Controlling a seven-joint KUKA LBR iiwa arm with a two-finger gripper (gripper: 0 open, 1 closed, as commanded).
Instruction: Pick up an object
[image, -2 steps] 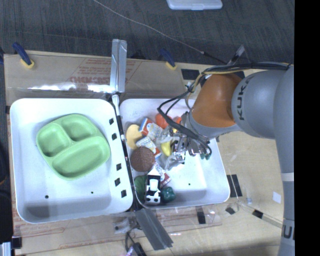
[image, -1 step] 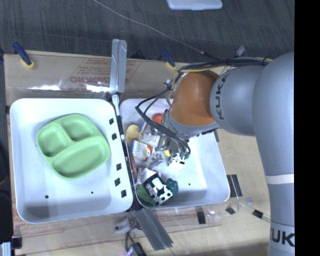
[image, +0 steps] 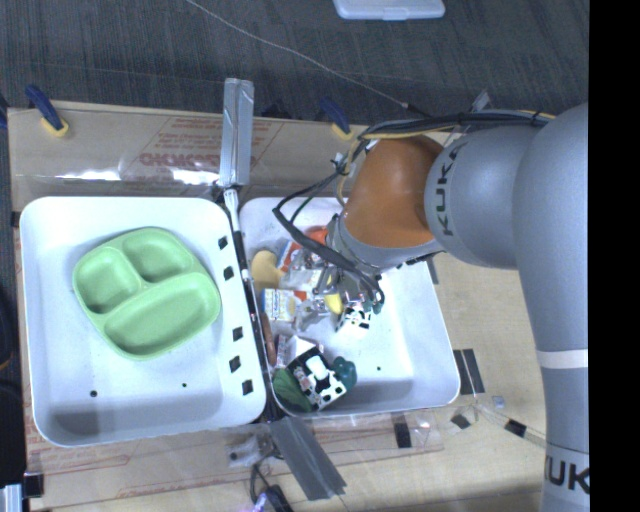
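Reaching in from the right, orange wrist bent low over the right bin (image: 425, 340), gripper (image: 330, 290) down among the piled objects (image: 300, 300), jaw state impossible to tell.

Arm reaching into the right bin (image: 425, 345)
Tool (image: 330, 290) low among cluttered small objects; a green divided plate (image: 148, 290) lies in the left bin (image: 50, 330)

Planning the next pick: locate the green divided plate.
The green divided plate lies in the left bin, toward its upper half, across the divider from the cluttered right bin.
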